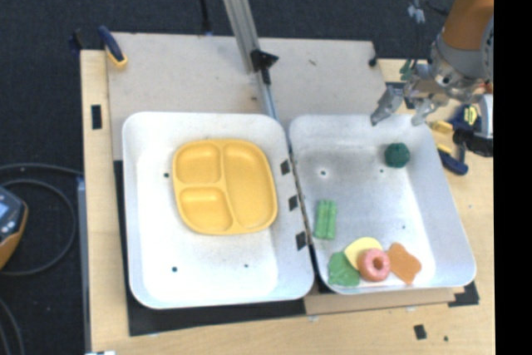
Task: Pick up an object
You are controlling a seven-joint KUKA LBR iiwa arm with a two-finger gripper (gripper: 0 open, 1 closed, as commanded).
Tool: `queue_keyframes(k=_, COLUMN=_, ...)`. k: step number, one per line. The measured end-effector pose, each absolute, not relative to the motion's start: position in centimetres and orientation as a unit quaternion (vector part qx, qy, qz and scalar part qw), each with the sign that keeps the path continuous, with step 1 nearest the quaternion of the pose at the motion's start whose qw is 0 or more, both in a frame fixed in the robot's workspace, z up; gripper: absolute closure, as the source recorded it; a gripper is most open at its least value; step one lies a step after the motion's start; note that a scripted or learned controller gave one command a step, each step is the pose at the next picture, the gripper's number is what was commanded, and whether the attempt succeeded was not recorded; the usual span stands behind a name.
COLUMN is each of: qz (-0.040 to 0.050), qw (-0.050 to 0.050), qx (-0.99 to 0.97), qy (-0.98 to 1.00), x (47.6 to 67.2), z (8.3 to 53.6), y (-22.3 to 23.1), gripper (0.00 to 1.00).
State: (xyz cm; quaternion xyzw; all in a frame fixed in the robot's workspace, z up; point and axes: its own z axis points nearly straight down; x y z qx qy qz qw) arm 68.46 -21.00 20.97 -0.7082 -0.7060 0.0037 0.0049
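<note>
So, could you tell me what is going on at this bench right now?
A robot arm reaches in from the right, its hand open and holding nothing at the far edge of the right bin. A dark green ball lies just below it. Near that bin's front sit a green block, a green piece, a yellow piece, a pink donut and an orange piece. The left bin holds a yellow divided plate.
</note>
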Motion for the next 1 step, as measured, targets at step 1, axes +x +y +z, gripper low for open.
queue_keyframes(k=1, qz=-0.0003, qw=-0.001, qx=-0.707, qy=-0.708, x=68.76, z=22.04, y=-20.93, gripper=0.0)
